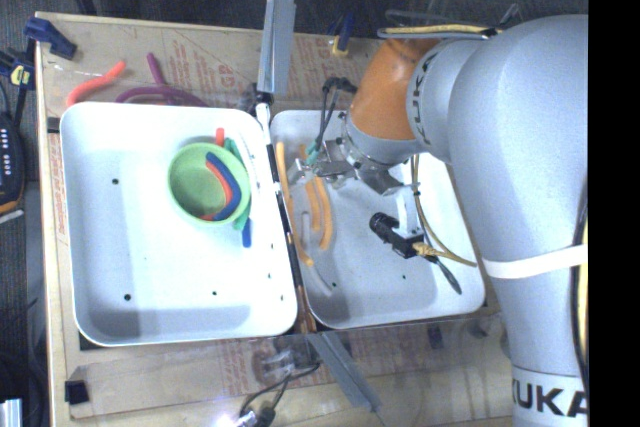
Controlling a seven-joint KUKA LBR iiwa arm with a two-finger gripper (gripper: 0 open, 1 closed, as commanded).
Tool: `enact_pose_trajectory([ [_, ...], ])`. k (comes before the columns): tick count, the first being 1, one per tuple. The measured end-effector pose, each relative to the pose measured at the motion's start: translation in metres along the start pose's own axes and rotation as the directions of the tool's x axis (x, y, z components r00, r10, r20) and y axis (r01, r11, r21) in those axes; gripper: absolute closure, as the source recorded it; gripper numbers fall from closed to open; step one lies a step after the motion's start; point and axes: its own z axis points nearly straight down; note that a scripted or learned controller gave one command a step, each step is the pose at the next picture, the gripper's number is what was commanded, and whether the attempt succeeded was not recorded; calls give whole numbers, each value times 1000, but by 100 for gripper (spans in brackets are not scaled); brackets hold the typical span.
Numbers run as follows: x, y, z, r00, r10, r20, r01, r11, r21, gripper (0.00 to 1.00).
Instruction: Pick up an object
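Note:
My gripper [325, 163] is low over the upper left part of the right bin [400, 300], under the grey arm with its orange band. Just below it an orange, elongated object [320, 213] lies lengthwise on the bin floor, its upper end reaching up to the gripper. Whether the gripper touches it I cannot tell. A second thin orange piece [282, 177] runs along the bin's left wall. A small teal bit [311, 155] shows right at the gripper.
The left bin [130, 285] holds a green bowl [190, 183] with red, blue and green pieces [228, 177] in and around it. Orange and purple items [150, 95] lie on the bench behind that bin. A metal bar [276, 40] stands between the bins at the back.

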Motion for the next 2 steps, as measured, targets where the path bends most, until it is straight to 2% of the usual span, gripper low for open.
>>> enact_pose_trajectory([
  [1, 2, -1, -9, 1000, -8, -4, 8, 1000, 8, 100],
  [2, 78, 43, -93, 971, 238, -10, -238, 971, 23, 100],
])
